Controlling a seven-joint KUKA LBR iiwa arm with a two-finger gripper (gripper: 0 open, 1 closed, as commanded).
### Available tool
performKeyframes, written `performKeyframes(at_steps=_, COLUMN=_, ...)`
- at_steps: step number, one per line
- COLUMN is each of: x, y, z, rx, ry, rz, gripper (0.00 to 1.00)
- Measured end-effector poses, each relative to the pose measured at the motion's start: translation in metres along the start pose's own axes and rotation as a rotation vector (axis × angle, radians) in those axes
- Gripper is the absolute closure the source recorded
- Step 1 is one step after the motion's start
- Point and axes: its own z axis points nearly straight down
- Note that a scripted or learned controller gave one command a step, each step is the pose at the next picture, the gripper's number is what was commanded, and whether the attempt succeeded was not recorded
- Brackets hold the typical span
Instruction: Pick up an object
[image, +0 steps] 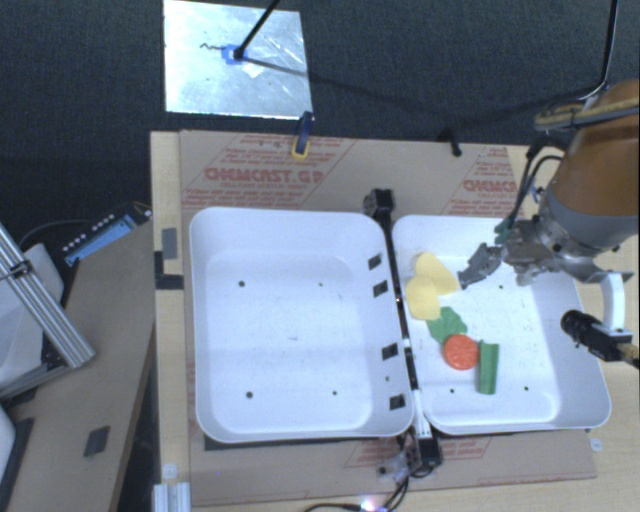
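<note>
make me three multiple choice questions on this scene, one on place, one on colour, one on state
1. Which bin holds the objects?
A. the left bin
B. the right bin
C. both bins

2. What colour is the round object?
A. orange-red
B. blue
C. white

3. How does the hand stand with regard to the objects?
A. it lifts the green block
B. it presses the round object flat
C. it is beside the yellow pieces, with nothing seen in it

Answers:
1 B: all the items lie in the right bin.
2 A: the round object is orange-red.
3 C: the hand sits just right of the yellow pieces, while the green block lies on the bin floor.
</note>
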Motion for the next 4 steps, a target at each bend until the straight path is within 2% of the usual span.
performKeyframes(at_steps=1, x=-0.008, y=-0.052, z=0.092, rx=0.012, ry=0.002, rz=0.004, gripper=0.00)
performKeyframes(at_steps=2, x=-0.016, y=-0.060, z=0.172, rx=-0.002, ry=-0.002, rz=0.003, gripper=0.00)
performKeyframes(at_steps=3, x=-0.017, y=-0.057, z=0.157, rx=-0.010, ry=-0.004, rz=0.002, gripper=1.00)
performKeyframes(at_steps=4, x=0.003, y=-0.034, z=0.090, rx=-0.007, ry=0.000, rz=-0.004, gripper=1.00)
